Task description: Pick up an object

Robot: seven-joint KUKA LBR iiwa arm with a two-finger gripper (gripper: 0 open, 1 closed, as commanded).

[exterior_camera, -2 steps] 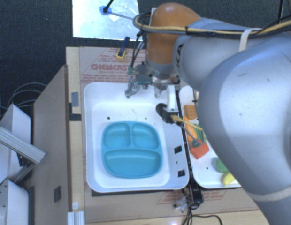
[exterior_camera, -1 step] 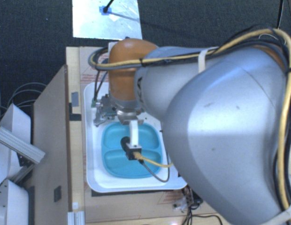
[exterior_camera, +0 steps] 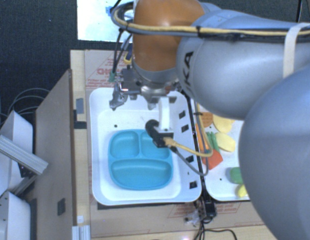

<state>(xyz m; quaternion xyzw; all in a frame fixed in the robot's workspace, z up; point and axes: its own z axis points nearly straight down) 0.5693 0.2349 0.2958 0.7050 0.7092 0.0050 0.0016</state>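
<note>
- The bench point(exterior_camera: 80, 184) had a pale brown top, and a cardboard sheet point(exterior_camera: 97, 71) with red print lay under the bins.
- Dark carpet point(exterior_camera: 35, 34) surrounded the bench, with a white sheet point(exterior_camera: 97, 14) on it at the far side.
- Black cables point(exterior_camera: 15, 101) and pale aluminium rails point(exterior_camera: 20, 154) lay at the view's left.
- Two shallow white bins sat side by side: the left bin point(exterior_camera: 97, 134) in the middle of the view and the right bin point(exterior_camera: 220, 194) partly under the grey arm point(exterior_camera: 235, 59).
- A blue tray point(exterior_camera: 140, 159) lay flat in the left bin, in its nearer half. It had two small compartments at the far side and one wide one at the near side.
- The gripper point(exterior_camera: 117, 101) hung over the far left part of the left bin, beyond the tray's far left corner. White bin floor showed between the two, and nothing showed in its grasp.
- How wide the gripper stood could not be made out from this angle.
- The right bin held yellow pieces point(exterior_camera: 225, 134), an orange piece point(exterior_camera: 214, 158), a green piece point(exterior_camera: 235, 174) and a small yellow piece point(exterior_camera: 241, 190), all well apart from the gripper.
</note>
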